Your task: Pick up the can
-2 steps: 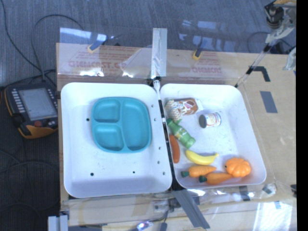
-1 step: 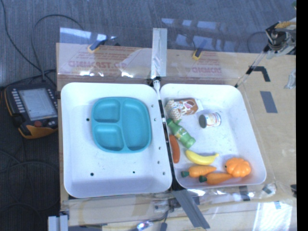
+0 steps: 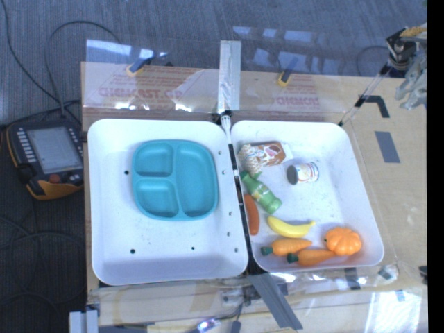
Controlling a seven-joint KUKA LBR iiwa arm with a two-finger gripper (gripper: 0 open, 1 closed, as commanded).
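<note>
The can (image 3: 303, 173) is small and silver with a white label. It lies on its side in the middle of the right bin (image 3: 347, 144), its dark end facing left. My gripper (image 3: 411, 82) hangs at the far upper right, beyond the right bin's back corner and well away from the can. It is small and partly cut off by the frame edge.
Along the right bin's left wall lie a snack packet (image 3: 262, 155), a green bottle (image 3: 261, 192) and a red chilli (image 3: 252, 215). A banana (image 3: 290, 225), two carrots (image 3: 295, 247) and a small pumpkin (image 3: 343, 241) sit along its front. The left bin (image 3: 111, 241) holds a blue divided plate (image 3: 173, 179).
</note>
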